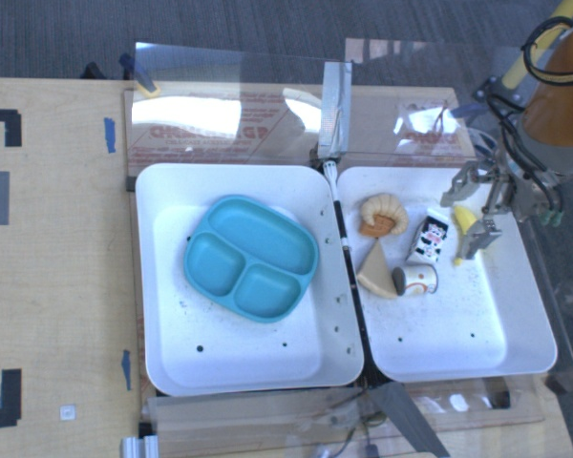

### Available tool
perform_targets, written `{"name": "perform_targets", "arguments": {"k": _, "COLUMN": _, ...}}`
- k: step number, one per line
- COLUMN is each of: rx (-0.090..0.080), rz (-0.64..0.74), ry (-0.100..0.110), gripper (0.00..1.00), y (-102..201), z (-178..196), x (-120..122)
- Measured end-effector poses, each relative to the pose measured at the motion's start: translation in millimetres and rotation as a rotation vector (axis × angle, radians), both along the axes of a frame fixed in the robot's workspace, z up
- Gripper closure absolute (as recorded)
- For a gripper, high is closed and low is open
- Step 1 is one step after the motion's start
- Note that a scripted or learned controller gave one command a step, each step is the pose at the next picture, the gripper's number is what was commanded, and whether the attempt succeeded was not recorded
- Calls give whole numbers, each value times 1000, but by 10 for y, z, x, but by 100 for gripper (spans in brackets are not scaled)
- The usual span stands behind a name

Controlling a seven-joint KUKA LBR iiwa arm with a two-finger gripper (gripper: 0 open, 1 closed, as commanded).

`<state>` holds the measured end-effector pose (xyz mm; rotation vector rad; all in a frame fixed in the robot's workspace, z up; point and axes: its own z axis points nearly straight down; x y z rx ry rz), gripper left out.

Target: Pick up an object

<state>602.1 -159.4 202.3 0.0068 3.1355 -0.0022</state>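
The left bin (162, 351) holds a blue divided plate (251, 258) at its centre. In the right bin (516, 342), a tan wedge (375, 270) touches a small tipped cup (415, 280); a croissant (382, 215) lies at 11 o'clock, a black-and-white carton (430, 239) just beside it. The jaws (476, 219) hang spread at 2 o'clock, a yellow piece (465, 219) between them, whether gripped I cannot tell.

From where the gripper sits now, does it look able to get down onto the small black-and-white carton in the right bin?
Probably yes. The gripper hangs just right of the black-and-white carton, whose top is uncovered. A yellow piece lies between them, and a small cup sits close below, which may crowd a finger.
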Motion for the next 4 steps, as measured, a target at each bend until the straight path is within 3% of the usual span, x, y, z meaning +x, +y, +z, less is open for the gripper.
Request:
{"name": "perform_targets", "arguments": {"k": 1, "rx": 1, "rz": -158, "ry": -4, "gripper": 0, "y": 268, "z": -1029, "x": 172}}
{"name": "perform_targets", "arguments": {"k": 2, "rx": 0, "rz": -154, "ry": -12, "gripper": 100, "y": 282, "z": -911, "x": 194}}
{"name": "perform_targets", "arguments": {"k": 3, "rx": 6, "rz": -614, "ry": -6, "gripper": 100, "y": 781, "z": -65, "x": 419}}
{"name": "perform_targets", "arguments": {"k": 4, "rx": 7, "rz": -640, "ry": 3, "gripper": 100, "y": 1486, "z": -163, "x": -373}}
